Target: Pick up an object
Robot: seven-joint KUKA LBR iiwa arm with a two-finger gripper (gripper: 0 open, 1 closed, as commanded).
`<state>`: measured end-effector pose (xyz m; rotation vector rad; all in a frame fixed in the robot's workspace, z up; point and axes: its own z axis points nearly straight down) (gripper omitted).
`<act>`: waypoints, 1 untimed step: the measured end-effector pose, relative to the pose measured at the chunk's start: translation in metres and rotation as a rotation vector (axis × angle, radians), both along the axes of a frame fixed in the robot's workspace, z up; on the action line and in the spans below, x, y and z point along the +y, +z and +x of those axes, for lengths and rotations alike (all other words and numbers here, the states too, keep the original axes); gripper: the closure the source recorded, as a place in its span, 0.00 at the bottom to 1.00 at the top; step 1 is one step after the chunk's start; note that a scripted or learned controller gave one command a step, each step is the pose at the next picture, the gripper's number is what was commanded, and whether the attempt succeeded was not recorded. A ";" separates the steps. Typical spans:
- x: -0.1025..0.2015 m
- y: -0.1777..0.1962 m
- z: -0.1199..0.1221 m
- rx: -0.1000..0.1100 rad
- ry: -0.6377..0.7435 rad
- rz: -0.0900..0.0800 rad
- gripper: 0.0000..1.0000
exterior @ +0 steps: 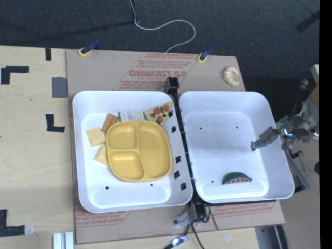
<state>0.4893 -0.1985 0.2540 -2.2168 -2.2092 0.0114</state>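
The 2 shallow white plastic bins sit side by side on a brown cardboard sheet (155, 71). The right bin (228, 105) carries 1 loose thing, a small watermelon-slice toy with a green rind (236, 179), lying near its front edge towards the right corner. The gripper (264, 139) hangs at the right edge of this bin, apart from the toy, and I cannot tell how its fingers stand; nothing is visibly between them.

The left bin (83, 105) holds a yellow plastic divided plate with 3 compartments (139, 150), with flat tan and orange food pieces (104, 131) crowded along its back and left sides.

Judged from here, the slice is low and thin, so the fingers could skid over it or push it against the front wall. That wall and the nearby corner leave little clearance; the bin's middle and back offer open room for approach.
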 end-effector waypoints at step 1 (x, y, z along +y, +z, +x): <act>0.000 0.006 0.002 -0.012 0.004 -0.003 0.00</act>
